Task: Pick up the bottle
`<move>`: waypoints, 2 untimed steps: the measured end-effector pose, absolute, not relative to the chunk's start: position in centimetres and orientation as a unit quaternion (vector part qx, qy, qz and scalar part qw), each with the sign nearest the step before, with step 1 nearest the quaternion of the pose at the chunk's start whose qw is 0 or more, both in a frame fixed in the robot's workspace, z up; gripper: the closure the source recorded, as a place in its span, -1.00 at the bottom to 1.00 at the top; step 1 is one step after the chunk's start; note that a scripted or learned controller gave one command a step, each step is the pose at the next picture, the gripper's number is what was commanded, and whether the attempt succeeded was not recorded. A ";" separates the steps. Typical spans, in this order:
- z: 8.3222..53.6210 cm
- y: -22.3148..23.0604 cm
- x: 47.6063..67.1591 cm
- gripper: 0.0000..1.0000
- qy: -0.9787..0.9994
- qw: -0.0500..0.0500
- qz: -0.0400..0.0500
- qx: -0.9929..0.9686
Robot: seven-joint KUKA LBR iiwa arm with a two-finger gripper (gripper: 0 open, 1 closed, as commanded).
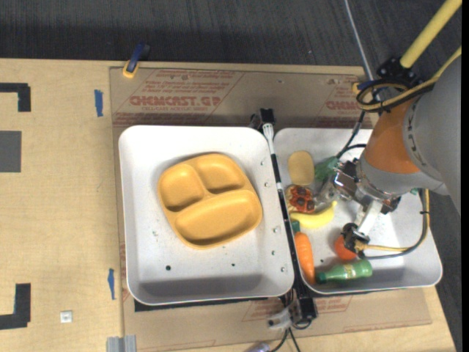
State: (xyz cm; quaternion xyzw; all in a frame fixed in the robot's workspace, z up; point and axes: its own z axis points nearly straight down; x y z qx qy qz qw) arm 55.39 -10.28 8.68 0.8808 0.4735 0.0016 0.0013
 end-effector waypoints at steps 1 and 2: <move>12.4 -13.5 64.0 -1.00 0.494 0.000 0.000 0.870; 8.6 -10.5 61.9 -1.00 0.450 0.001 0.000 0.893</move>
